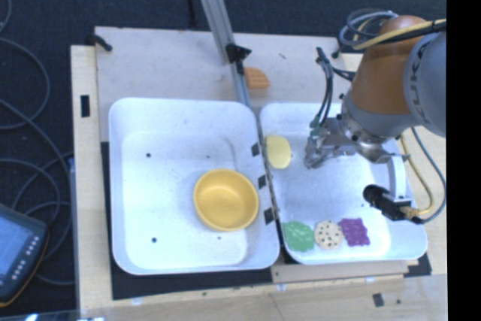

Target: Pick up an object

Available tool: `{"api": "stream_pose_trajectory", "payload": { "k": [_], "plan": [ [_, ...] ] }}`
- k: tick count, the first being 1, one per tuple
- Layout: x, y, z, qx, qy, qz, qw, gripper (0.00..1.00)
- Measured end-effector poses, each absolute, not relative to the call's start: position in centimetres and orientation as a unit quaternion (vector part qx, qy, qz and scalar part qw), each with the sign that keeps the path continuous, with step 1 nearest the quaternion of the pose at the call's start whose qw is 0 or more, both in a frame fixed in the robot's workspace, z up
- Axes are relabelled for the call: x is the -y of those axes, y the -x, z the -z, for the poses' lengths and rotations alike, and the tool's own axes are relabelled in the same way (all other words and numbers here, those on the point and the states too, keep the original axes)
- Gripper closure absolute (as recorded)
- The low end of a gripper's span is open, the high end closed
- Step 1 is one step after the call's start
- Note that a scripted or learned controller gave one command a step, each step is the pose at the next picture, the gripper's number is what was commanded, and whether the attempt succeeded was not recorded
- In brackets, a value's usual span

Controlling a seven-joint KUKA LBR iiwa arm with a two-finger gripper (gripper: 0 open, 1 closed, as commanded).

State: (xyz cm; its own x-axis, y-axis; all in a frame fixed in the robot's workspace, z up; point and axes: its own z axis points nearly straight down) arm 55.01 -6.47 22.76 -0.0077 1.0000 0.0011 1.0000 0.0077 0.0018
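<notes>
My gripper (314, 155) hangs over the middle of the right bin (331, 195), pointing down, just right of a pale yellow oval object (279, 152) that lies near the bin's left wall. Along the right bin's front edge lie a green piece (298, 235), a round cookie (328, 234) and a purple piece (354, 231). A yellow bowl (225, 199) sits in the left bin (150, 177). I see nothing held between the fingers.
An orange object (256, 79) lies on the bench behind the bins, beside a slanted metal pole (218, 11). Black cables and a connector (387, 203) hang at the right bin's right side. A black divider runs between the bins.
</notes>
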Motion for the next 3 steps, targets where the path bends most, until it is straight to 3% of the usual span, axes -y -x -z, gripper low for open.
{"api": "stream_pose_trajectory", "payload": {
  "k": [3],
  "plan": [
    [-8.5,-63.0,-23.8,-0.709,-0.705,-0.0008,0.001,1.00]
  ]
}}
